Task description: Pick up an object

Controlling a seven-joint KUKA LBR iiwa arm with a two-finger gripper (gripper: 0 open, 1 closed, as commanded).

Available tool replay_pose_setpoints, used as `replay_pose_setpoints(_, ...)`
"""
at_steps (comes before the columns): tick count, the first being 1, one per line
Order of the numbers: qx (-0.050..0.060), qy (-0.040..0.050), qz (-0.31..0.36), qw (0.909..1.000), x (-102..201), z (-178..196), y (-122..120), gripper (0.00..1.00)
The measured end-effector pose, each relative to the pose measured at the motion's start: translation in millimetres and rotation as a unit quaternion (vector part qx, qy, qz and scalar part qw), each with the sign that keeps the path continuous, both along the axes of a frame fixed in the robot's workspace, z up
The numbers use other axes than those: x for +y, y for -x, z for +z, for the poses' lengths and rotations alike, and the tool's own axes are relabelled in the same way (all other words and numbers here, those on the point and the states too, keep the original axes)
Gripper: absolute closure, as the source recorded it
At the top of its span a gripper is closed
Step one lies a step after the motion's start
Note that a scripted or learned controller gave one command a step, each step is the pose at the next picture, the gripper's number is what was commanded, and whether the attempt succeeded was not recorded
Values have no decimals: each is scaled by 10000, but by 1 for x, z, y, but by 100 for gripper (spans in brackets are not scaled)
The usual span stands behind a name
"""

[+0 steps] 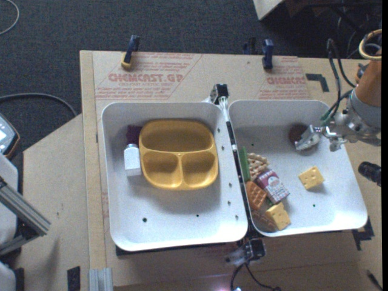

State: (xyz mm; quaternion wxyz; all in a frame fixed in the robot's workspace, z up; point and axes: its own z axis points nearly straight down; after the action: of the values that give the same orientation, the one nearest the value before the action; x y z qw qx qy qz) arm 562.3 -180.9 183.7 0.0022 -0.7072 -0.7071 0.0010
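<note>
1. The yellow divided tray [177, 160] lies in the left bin [115, 223], a small white bottle [132, 160] touching its left edge.
2. The gripper [308, 139] hovers in the right bin [345, 214]; its opening I cannot tell.
3. The cheese piece [311, 178] lies nearby.

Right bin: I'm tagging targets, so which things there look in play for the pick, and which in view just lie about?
In play: gripper, brown disc by it, cheese block, waffle pile, red carton.

Lying about: yellow tray, white bottle, clamps.
</note>
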Motion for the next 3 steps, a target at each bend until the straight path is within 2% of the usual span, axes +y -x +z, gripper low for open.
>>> replay_pose_setpoints(1,13,-5,-1,10000,1,-64,1,0)
replay_pose_setpoints(2,1,-2,1,10000,1,-101,1,0)
replay_pose_setpoints(3,-24,8,-3,10000,1,-88,0,100)
